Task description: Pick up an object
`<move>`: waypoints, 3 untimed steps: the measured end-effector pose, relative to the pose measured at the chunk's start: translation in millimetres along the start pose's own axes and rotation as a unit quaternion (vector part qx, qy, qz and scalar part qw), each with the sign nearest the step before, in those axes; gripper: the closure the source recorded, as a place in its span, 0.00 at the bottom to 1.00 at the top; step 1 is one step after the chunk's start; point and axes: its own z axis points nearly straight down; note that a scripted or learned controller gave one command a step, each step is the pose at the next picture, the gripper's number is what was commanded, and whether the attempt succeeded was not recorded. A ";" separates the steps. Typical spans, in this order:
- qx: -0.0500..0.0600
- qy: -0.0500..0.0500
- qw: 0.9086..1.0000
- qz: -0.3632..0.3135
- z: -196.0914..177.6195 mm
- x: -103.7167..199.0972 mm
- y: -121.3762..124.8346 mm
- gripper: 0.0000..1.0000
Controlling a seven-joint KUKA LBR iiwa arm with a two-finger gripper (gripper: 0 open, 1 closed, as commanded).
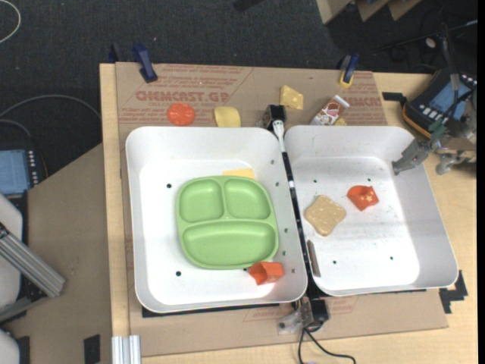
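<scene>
I am hovering my tool (pixel 413 158), grip state unclear, at the right bin (pixel 424 268) edge; I should be centring squarely over the red piece (pixel 363 197).

1. The left bin (pixel 144 203) holds a green divided plate (pixel 226 222), with an orange block (pixel 265 272) touching its near right corner and a pale yellow piece (pixel 239 174) at its far edge.
2. The right bin (pixel 424 233) holds a tan slice of bread (pixel 325 214) and, near it, a red piece (pixel 363 197).
3. The gripper (pixel 413 156) hangs over the right bin's far right rim.
4. Behind the bins lie an orange disc (pixel 181 114), two yellow pieces (pixel 226 117) and a small packet (pixel 329 111).
</scene>
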 end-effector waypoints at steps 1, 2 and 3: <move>0.003 0.002 1.000 -0.002 116.3 27.8 29.7 0.00; 0.004 0.002 1.000 -0.001 169.9 48.2 28.5 0.00; -0.001 0.000 1.000 0.000 154.6 46.2 30.8 1.00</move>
